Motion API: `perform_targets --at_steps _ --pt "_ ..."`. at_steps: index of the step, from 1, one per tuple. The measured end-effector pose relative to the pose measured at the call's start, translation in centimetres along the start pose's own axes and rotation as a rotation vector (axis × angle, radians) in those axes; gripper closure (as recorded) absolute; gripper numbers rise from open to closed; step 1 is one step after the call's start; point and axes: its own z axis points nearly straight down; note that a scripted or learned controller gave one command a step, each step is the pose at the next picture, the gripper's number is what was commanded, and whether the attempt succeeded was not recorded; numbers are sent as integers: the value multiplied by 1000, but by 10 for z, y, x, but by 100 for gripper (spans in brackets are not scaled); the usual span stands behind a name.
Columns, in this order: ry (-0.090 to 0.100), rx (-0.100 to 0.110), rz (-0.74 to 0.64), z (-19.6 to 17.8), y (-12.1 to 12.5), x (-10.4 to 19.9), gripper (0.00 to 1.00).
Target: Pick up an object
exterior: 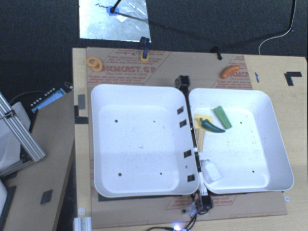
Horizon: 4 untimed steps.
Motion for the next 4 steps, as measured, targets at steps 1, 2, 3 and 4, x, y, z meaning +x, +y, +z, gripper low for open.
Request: perform_targets --at_steps 1,2,3,4 --pt "9 15 -12 146 0 59 100" --pt "0 -8 -6 65 1 40 100" --pt "0 -9 -6 -6 1 26 100" --pt "2 -1 -1 -2 -80 2 100"
